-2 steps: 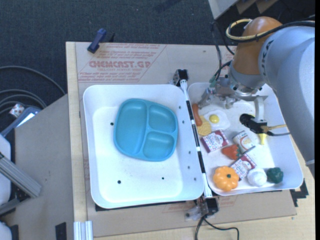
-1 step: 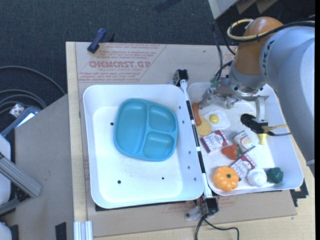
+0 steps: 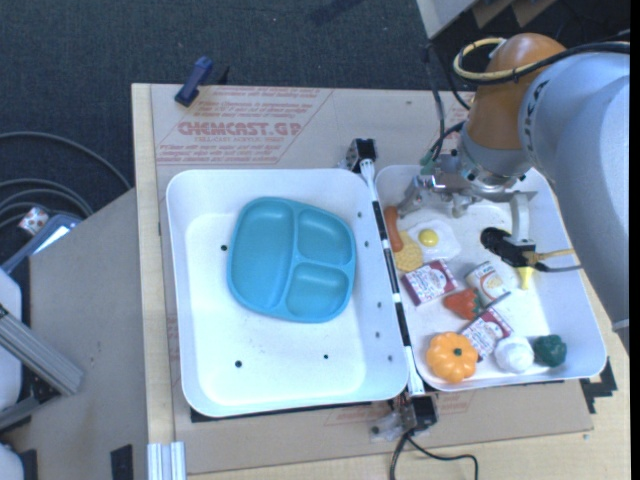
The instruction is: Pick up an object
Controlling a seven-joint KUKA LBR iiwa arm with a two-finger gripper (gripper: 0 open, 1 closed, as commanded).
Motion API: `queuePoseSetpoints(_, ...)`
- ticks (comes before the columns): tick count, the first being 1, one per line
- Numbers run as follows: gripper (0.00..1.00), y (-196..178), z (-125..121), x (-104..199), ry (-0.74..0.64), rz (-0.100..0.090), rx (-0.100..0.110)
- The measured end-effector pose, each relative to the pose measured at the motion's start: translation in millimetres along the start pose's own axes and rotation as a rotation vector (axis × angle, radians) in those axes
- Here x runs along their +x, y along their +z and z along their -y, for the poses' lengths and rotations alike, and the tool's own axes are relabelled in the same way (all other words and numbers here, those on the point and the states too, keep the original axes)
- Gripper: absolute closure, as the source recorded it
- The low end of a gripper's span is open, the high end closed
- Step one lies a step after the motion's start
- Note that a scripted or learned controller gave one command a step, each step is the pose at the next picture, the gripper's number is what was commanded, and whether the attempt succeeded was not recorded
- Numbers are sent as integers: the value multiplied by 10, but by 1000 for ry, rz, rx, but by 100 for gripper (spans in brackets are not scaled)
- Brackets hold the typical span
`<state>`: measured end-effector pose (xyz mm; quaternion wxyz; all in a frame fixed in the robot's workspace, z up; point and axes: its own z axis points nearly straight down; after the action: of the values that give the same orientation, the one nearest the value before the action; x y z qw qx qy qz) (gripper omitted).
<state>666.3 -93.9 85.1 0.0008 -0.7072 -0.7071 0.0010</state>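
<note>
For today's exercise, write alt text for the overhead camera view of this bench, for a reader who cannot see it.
A grey robot arm with an orange band reaches from the right over the right bin, which holds toy food including a small pumpkin and a fried egg. The left bin holds a blue divided plate.
</note>
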Motion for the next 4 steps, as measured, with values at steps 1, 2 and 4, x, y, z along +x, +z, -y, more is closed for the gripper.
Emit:
queuePoseSetpoints(1,0,0,0,20,0,0,1)
queuePoseSetpoints(2,0,13,1174,-13,1,-1,0)
queuePoseSetpoints(4,0,5,472,25,-1,-1,-3)
